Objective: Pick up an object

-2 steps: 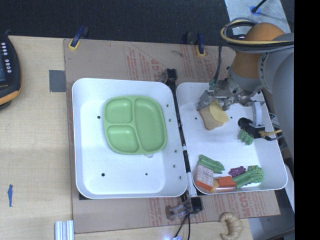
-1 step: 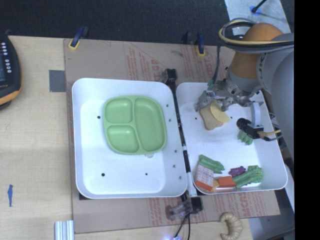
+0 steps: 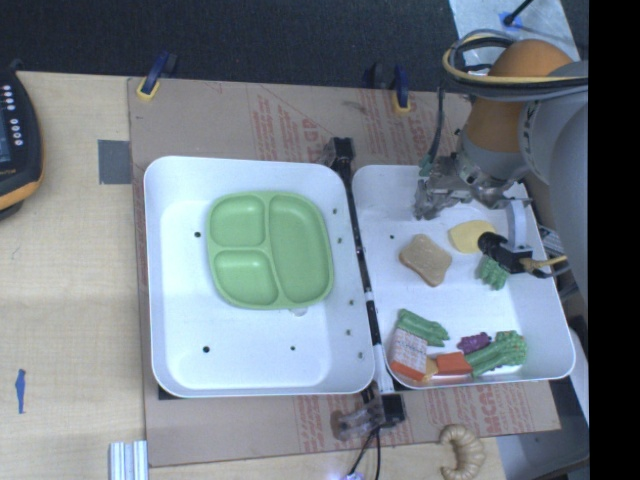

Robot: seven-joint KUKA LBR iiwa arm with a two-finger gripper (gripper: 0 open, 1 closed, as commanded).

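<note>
Approach step, by my reading: the metal two-finger gripper [image 3: 437,200] hovers low in the right white bin [image 3: 560,338], its state untellable. The tan bread-like foam piece [image 3: 427,259] lies just below it, so descent comes next.

glossy white plastic bins [image 3: 170,268]; matt green plastic plate [image 3: 270,249]; wood bench [image 3: 70,298].

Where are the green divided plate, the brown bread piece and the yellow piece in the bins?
green divided plate [image 3: 270,249]: camera view, on the ridge between its compartments.
brown bread piece [image 3: 426,259]: camera view, on the middle of its top face.
yellow piece [image 3: 468,236]: camera view, on its flat top.
</note>
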